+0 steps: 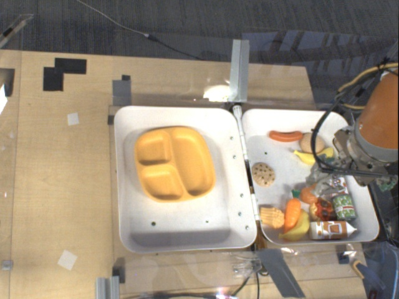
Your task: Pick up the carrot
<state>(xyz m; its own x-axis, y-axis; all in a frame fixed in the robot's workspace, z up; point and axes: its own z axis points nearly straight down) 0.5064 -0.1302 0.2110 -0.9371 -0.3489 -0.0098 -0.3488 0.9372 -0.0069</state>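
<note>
Camera view: carrot [292,213] upright in right bin [274,122], beside banana [298,228]; gripper [319,180] just beside it, grip indiscernible.

Two shallow white bins are sitting side by side on the bench [56,185]: the left bin [128,223] and the right bin [274,118].

The left bin is carrying one yellow sectioned tray [175,162], which is showing three compartments.

The right bin is holding one carrot [292,213], one sausage [285,136], one round cookie [264,174], one corn piece [271,216], two yellow banana-like pieces [305,157] [299,229], one brown bottle with a white cap [330,230], one green-and-white packet [343,205] and one small red item [320,209]. A few more things are crowding together there, too tangled to count.
</note>
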